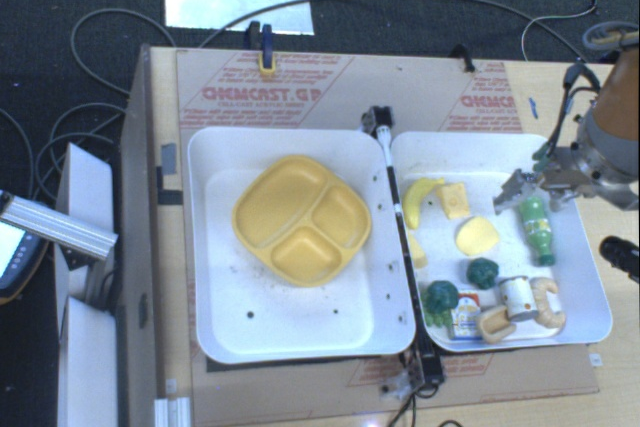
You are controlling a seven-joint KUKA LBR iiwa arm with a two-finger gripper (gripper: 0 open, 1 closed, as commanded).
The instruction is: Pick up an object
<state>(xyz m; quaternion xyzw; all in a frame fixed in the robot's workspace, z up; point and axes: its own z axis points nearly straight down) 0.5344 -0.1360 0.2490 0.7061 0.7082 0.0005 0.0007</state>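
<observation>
While the arm (612,130) reaches in from the right, its gripper (527,189) hangs spread above the bottle (537,229), which lies in the right bin (590,260).

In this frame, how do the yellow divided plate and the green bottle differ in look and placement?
The yellow divided plate is wide, flat and lies alone in the left bin; the green bottle is slim, lies on its side in the right bin among other small items. The plate sits far from the tool; the bottle lies right beside it. Both rest in white bins.
</observation>
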